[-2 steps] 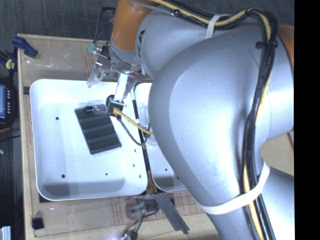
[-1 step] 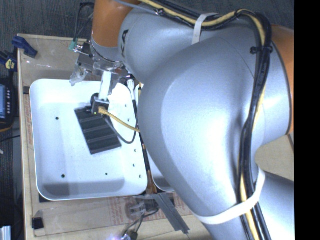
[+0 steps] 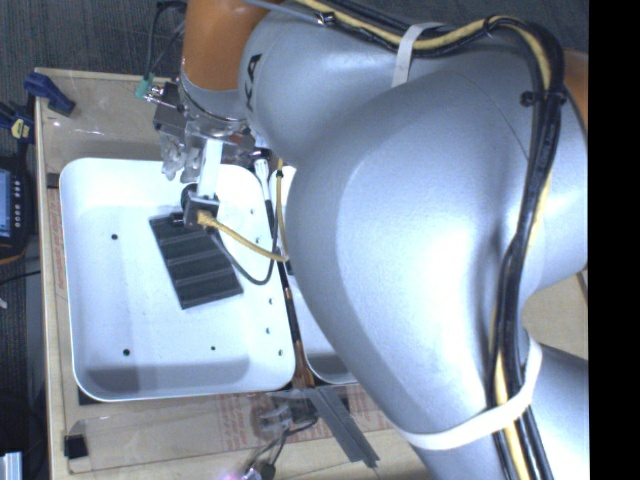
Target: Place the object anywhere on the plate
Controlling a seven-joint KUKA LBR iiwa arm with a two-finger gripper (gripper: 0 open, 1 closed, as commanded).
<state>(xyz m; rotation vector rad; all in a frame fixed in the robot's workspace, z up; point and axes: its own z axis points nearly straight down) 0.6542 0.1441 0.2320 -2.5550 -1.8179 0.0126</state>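
Dark ribbed slab (image 3: pixel 196 258) is seen lying flat and askew near the middle of the white bin (image 3: pixel 90 268) at the view's left. The gripper (image 3: pixel 183 160) is held over that bin's far edge, just beyond the slab's upper end. Whether it is open or closed cannot be told. The other bin (image 3: pixel 322 368) is largely covered by the arm (image 3: pixel 420 218).

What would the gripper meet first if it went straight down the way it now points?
Probably the white floor of the left bin, just above the top end of the dark ribbed slab in the view. Depth is unclear, so the gripper might clip that end instead.
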